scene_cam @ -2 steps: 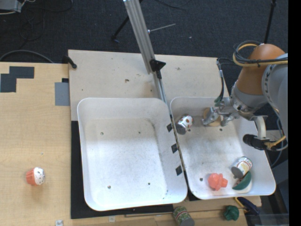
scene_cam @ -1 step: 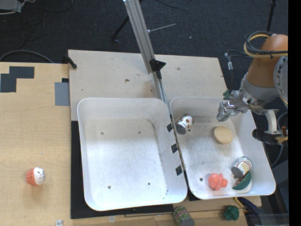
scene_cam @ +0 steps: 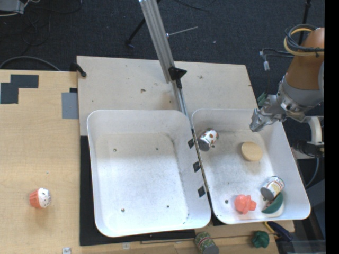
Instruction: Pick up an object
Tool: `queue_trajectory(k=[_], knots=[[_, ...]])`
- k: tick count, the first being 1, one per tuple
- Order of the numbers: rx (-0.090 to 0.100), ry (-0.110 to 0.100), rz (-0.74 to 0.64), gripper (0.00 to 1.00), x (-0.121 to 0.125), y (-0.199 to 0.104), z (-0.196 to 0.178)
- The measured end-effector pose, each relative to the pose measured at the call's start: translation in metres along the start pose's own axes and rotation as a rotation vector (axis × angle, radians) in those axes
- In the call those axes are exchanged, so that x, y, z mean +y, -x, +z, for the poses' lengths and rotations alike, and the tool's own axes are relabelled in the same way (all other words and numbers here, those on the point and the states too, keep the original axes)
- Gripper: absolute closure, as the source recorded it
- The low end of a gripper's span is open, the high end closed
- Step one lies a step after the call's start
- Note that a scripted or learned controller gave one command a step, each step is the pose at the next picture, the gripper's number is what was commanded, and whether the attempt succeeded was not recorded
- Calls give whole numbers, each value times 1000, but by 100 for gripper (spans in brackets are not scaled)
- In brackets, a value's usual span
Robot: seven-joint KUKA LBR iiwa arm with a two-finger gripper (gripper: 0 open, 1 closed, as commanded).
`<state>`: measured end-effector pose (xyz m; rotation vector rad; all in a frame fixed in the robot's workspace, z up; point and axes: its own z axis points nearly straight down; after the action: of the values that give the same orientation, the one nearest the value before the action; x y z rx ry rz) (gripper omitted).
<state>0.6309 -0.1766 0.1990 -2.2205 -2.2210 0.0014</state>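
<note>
End effector (scene_cam: 258,121) positioned over far rim of right bin (scene_cam: 296,165), above and just right of tan disc (scene_cam: 252,152); presumably staged for descent. Jaw state indeterminate. Nothing seen gripped. Disc flat on bin floor, clear of neighbours, hence accessible.

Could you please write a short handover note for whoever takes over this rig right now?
Gripper: over the right bin's far right corner, nothing seen between its fingers.
Right bin holds a tan disc, a small spotted cup by the left wall, a pink toy, a tin can and a green piece at the near edge.
Done: nothing picked yet.
Left: descend on one object, probably the tan disc as nearest, grasp, lift.
</note>
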Motion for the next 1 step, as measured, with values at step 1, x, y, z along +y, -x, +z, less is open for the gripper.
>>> queue_trajectory(k=[1], knots=[[0, 2, 0, 100, 0, 1, -17]])
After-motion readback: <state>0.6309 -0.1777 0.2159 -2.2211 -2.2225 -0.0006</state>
